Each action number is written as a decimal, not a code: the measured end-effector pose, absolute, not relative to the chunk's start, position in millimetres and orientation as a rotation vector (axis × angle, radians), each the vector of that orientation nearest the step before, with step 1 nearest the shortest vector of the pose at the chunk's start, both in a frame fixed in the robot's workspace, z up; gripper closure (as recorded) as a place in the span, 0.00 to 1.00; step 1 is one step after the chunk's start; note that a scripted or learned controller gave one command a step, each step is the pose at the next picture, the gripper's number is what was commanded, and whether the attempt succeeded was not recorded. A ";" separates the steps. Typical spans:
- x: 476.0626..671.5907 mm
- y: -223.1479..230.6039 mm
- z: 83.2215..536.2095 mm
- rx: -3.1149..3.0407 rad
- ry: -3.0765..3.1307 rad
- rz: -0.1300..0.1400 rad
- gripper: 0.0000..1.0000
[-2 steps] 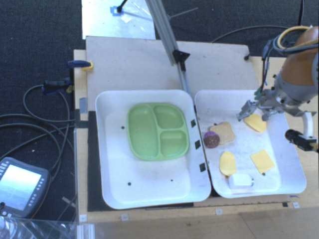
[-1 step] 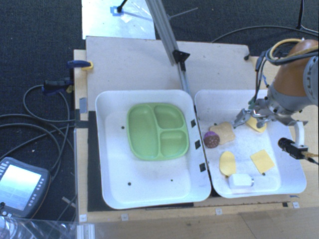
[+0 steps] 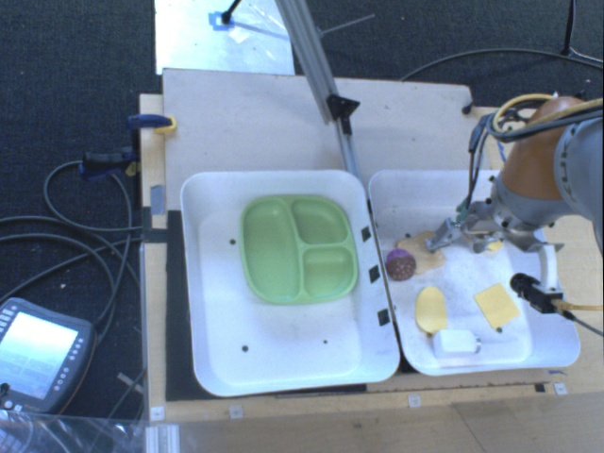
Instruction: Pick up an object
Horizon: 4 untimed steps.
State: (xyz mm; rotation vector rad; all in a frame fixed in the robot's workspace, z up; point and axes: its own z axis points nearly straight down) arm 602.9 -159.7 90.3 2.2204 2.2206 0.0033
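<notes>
The pale tabletop (image 3: 406, 121) is occupied by two shallow white bins set side by side, the left bin (image 3: 212, 328) touching the right bin (image 3: 557, 347).

Robotics lab: bench (image 3: 406, 111) with clamps (image 3: 151, 123), trailing cables (image 3: 66, 225), teach pendant (image 3: 38, 347).

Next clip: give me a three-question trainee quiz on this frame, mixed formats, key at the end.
1. True or false: the green divided plate lies in the same bin as the purple ball.
2. Which lies nearest the right bin's front rim? A) white block B) yellow square C) purple ball
3. Fill in: the tool is over the ___ bin.

Key: 1 false; 2 A; 3 right.
</notes>
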 end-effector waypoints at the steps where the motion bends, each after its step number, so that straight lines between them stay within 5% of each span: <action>1: 604.9 -160.2 104.5 2.216 2.217 0.009 1.00; 3: 615.5 -159.7 217.6 2.208 2.223 0.008 1.00; 4: 616.8 -159.6 239.9 2.212 2.226 0.005 1.00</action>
